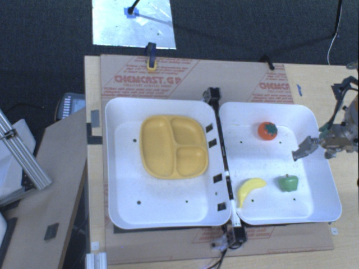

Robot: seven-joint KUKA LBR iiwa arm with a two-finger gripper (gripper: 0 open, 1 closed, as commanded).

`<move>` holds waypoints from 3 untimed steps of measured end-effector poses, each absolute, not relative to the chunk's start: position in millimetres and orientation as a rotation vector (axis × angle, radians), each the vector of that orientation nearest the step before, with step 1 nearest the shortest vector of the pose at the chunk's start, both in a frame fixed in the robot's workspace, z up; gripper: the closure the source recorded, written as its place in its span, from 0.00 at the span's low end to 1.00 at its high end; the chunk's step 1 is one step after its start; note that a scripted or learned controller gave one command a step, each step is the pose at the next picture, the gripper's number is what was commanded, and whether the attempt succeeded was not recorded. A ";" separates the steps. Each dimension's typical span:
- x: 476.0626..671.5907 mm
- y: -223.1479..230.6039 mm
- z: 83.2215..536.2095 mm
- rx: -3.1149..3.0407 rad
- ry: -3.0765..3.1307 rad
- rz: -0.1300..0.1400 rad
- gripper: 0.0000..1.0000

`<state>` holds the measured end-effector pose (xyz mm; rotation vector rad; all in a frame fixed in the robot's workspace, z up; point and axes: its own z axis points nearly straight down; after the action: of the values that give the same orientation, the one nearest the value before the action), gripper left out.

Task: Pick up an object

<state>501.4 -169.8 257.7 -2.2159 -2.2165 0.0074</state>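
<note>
The right bin [314,209] holds three toy foods. An orange tomato-like toy with a green top [267,130] lies near the bin's back. At the front right lies a green pepper [288,182]. A yellow banana [249,189] lies at the front left, close to the divider. My gripper [303,149] reaches in from the right edge over the bin's right side. It is above and a little right of the pepper and right of the orange toy. It holds nothing that I can see.
The left bin [120,200] carries a yellow divided plate [173,147]. A black divider with clips [221,156] runs between the bins. Cardboard [185,77] lies under both bins, and a shiny metal sheet [133,15] sits at the back left.
</note>
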 end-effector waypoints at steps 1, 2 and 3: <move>503.6 -169.4 262.8 -2.219 -2.227 -0.001 0.00; 503.9 -174.1 201.0 -2.219 -2.220 0.003 0.00; 510.1 -175.6 140.3 -2.219 -2.220 0.002 0.00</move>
<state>510.1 -175.6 140.3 -2.2189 -2.2205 0.0016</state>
